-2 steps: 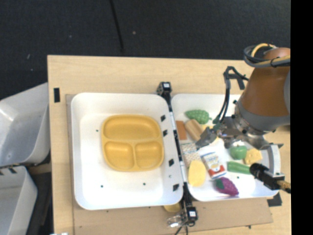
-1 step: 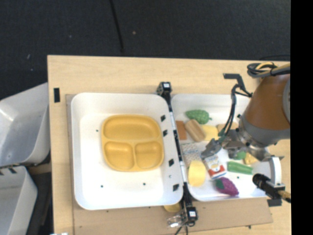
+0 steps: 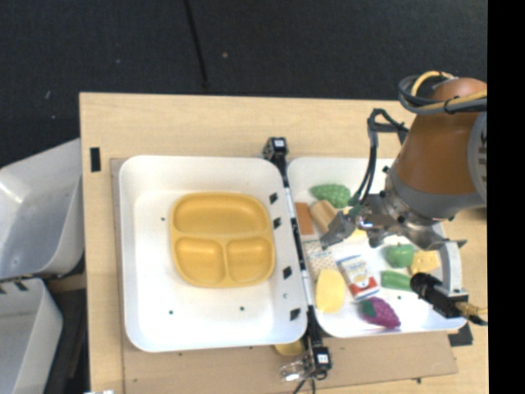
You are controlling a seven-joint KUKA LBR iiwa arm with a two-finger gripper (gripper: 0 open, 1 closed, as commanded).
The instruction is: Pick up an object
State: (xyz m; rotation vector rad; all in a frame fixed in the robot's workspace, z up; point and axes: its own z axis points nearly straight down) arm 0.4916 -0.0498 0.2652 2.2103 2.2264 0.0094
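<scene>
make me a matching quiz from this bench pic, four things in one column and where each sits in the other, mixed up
Things:
1. yellow three-compartment plastic tray
2. purple toy grape bunch
3. dark green leafy toy
4. small white carton with red and blue print

Places:
A. far end of the right bin
B. middle of the left bin
C. near edge of the right bin
D. centre of the right bin, beside a pale yellow toy

Pairs: 1-B, 2-C, 3-A, 4-D

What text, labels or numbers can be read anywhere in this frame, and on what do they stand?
None can be read.
Small white carton in the right bin: red and blue print on its face, too blurred to read.
Speckled packet beside it: pattern only, no legible letters.
Yellow divided tray in the left bin: no marking visible.
</scene>
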